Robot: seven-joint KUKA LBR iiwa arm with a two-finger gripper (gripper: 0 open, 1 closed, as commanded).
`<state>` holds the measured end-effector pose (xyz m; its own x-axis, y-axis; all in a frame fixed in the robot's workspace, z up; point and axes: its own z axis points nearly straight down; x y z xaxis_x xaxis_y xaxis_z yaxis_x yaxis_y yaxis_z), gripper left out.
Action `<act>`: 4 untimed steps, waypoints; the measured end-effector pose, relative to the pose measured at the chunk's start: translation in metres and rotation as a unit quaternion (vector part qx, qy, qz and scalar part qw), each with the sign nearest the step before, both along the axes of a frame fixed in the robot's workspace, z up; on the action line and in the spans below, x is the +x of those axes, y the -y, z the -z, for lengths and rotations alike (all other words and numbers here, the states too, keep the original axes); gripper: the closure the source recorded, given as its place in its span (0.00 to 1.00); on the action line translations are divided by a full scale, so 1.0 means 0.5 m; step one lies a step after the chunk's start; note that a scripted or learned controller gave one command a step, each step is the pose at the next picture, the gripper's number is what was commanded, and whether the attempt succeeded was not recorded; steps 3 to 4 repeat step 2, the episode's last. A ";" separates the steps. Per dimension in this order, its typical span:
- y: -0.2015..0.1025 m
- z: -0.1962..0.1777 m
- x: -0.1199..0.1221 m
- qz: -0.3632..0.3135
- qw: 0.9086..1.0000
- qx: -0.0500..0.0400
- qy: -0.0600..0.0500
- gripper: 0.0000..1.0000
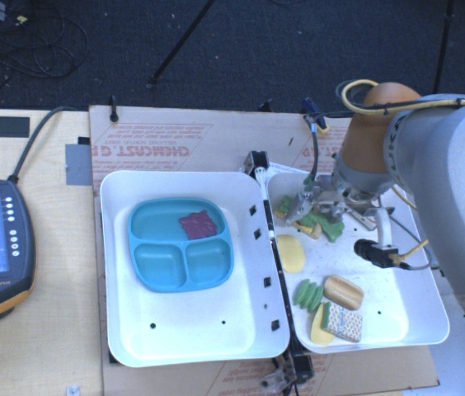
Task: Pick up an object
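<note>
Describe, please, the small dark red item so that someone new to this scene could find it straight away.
Start at the left white bin, which holds a blue divided plate. The dark red item lies in the plate's upper right compartment. It is the sole thing on the plate and the sole red piece; the other bin's items are yellow, green or tan.

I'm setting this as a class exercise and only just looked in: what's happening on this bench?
A grey robot arm with an orange band reaches into the right bin, its gripper low over green toy pieces at the bin's far end. A yellow piece, a green pod and a bread roll lie nearer. The left bin holds a blue divided plate with a dark red item.
</note>
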<state>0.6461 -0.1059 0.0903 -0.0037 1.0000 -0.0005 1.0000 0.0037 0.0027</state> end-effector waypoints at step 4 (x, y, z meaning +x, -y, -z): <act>-0.108 -0.196 -0.068 0.001 1.000 0.001 -0.004 1.00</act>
